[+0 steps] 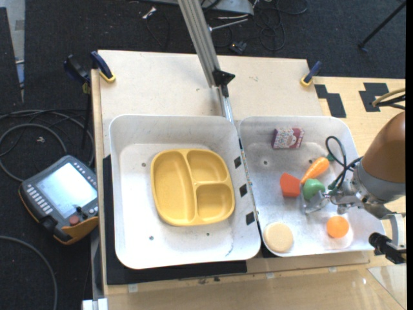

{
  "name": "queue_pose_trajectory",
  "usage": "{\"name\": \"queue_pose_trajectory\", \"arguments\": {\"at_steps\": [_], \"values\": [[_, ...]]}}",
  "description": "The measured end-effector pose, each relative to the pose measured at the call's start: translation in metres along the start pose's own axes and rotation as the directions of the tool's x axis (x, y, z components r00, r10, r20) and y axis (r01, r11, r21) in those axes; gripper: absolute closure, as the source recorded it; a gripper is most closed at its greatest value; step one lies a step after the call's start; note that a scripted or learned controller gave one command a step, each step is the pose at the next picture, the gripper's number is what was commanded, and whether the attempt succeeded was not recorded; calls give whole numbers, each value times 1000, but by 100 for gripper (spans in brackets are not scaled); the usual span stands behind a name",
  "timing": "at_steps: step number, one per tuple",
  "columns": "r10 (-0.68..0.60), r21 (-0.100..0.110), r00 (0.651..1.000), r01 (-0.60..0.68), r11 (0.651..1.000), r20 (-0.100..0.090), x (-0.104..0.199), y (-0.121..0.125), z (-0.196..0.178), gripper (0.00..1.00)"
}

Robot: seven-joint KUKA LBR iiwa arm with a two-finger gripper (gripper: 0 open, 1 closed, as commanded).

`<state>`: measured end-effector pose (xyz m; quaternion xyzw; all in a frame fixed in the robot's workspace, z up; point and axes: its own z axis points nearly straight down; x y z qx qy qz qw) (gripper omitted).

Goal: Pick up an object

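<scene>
Grey gripper low in our right bin, at the green ball, its grasp we cannot tell, orange ball near.

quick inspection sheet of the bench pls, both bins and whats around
surface: wooden bench bearing left bin and right bin, side by side
job's things: right bin holds a pink carton, carrot, red piece, green piece, orange ball, tan disc
clutter: yellow divided plate in left bin
grippers: claw low in right bin beside the green piece; grasp unclear
cables: black cable by the arm; loose cables on the floor
surroundings: teach pendant at left, metal pole
</scene>
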<state>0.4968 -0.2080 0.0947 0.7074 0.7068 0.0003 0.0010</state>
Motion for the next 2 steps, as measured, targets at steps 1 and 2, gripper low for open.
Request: {"name": "queue_pose_trajectory", "arguments": {"at_steps": [1, 2], "values": [[-1, -3, 1000, 1, 1000, 0, 0, 1, -12, 100], [-4, -4, 1000, 4, 1000, 1, 5, -1, -73, 100]]}}
